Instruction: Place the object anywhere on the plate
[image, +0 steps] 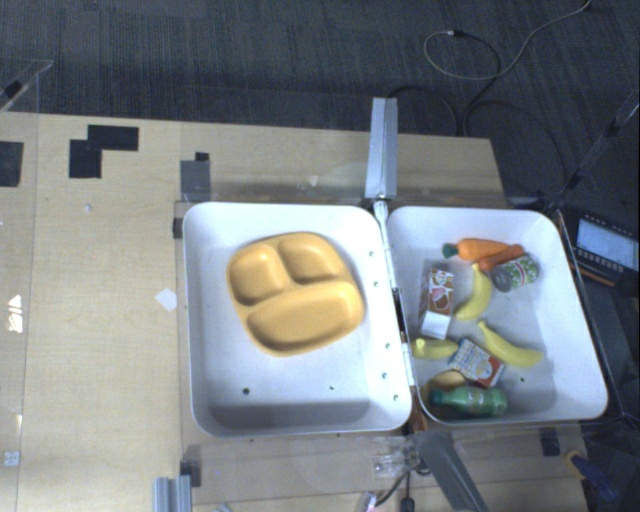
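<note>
A yellow three-compartment plate (295, 291) lies in the left white bin (215, 390), a little above the bin's middle. The right white bin (565, 330) holds several toy food items: an orange carrot (484, 250), a small can (514, 272), a brown-and-white carton (438, 298), two yellow bananas (477, 297) (509, 345), a small yellow piece (434, 348), a red-and-white packet (475, 362) and a green bottle (468, 402) lying on its side.
A metal post (382, 150) rises at the back between the bins. The wooden bench (90, 300) stretches to the left, with black markers (100, 148) near its far edge. Cables (470, 50) lie on the dark floor behind.
</note>
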